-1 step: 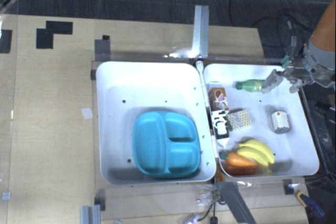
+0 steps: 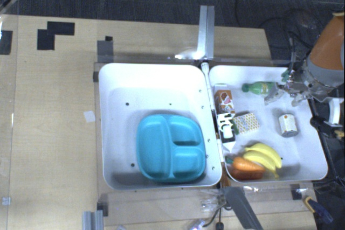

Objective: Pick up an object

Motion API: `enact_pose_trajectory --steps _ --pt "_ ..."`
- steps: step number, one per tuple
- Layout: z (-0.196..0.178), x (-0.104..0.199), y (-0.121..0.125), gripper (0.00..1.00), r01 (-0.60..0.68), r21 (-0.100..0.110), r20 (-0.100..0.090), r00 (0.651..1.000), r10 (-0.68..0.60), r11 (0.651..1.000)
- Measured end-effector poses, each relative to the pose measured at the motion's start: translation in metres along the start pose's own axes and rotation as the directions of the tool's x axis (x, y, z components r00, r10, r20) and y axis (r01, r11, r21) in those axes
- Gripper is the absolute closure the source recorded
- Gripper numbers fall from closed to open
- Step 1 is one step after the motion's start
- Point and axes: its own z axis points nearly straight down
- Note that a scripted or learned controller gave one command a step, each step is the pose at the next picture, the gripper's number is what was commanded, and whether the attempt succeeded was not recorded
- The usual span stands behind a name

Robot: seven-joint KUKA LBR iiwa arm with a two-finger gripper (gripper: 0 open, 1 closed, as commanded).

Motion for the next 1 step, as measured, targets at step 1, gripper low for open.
enact_pose_trajectory --steps 1 --pt "0.0439 -0.0005 0.0561 0.00 0.039 0.006 0.000 0.999 -0.039 0.999"
